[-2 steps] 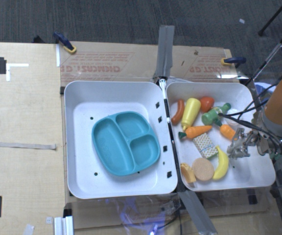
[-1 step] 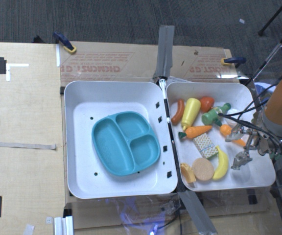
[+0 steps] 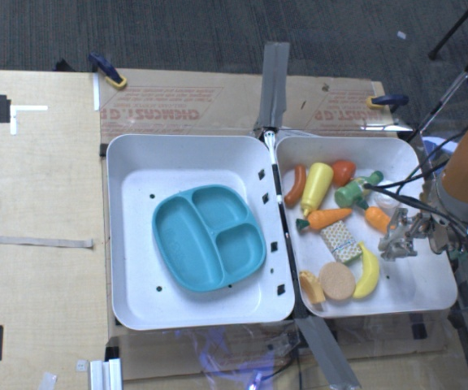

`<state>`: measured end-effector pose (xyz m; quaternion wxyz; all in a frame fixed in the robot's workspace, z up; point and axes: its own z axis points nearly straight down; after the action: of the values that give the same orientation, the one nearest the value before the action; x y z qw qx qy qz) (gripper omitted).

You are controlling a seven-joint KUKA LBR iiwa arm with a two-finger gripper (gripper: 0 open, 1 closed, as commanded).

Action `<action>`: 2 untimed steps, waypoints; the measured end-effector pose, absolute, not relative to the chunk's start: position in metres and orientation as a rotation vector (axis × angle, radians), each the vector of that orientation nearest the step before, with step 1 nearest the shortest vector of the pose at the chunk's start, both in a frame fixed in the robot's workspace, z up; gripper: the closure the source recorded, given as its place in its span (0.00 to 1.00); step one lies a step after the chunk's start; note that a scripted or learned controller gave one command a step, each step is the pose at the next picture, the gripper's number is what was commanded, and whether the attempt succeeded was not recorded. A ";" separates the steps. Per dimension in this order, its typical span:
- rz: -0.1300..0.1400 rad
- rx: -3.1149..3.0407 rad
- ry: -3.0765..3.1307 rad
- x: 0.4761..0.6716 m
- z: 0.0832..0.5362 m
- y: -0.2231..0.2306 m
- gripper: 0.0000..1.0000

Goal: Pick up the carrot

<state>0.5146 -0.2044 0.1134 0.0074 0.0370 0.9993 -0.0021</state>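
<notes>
Arm low over the right bin [image 3: 429, 295], carrot [image 3: 329, 218] lying free at its middle.

The arm enters from the right edge, its gripper [image 3: 398, 240] hanging in the bin's right half; whether the jaws are open I cannot tell, and nothing shows between them. The carrot lies nearly level, tip pointing right and slightly up, green end to the left near the divider. A yellow bottle [image 3: 316, 187] sits just above it, a box [image 3: 341, 242] just below. Bare floor lies under the gripper, toward the lower right.
</notes>
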 end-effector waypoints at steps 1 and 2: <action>-0.006 0.116 3.125 0.515 0.113 -0.204 0.00; -0.001 0.285 3.124 0.530 0.093 -0.186 0.00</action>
<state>0.5299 -0.1864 0.0927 0.0021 0.0909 0.9959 -0.0004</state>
